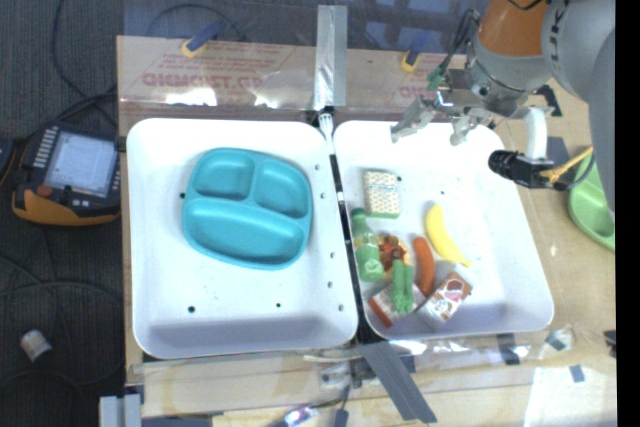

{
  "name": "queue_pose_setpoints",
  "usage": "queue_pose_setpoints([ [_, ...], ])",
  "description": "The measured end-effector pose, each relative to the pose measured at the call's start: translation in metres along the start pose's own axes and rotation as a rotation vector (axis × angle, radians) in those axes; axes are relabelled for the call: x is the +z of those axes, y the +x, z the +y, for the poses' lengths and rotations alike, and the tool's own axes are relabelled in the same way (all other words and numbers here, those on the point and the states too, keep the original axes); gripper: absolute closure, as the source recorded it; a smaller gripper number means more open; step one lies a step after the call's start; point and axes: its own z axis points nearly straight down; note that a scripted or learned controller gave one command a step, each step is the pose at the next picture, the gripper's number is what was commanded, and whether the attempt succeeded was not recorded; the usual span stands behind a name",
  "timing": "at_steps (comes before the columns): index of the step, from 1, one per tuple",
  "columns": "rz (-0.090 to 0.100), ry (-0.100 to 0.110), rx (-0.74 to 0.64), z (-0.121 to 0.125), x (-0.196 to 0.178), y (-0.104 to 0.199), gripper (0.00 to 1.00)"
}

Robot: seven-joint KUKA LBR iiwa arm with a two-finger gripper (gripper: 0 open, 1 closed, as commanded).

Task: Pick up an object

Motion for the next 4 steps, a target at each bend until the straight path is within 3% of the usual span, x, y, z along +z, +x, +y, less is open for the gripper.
queue_pose_setpoints([
  [1, -0.001, 0.002, -0.022, -0.051, 0.093, -0.054, 0.0],
  [2, -0.002, -0.011, -0.036, -0.077, 0.141, -0.07, 0.0],
  [3, 0.005, -0.01, -0.048, -0.07, 0.14, -0.101, 0.0],
  [4, -0.006, -0.011, -0.086, -0.093, 0.14, -0.063, 0.0],
])
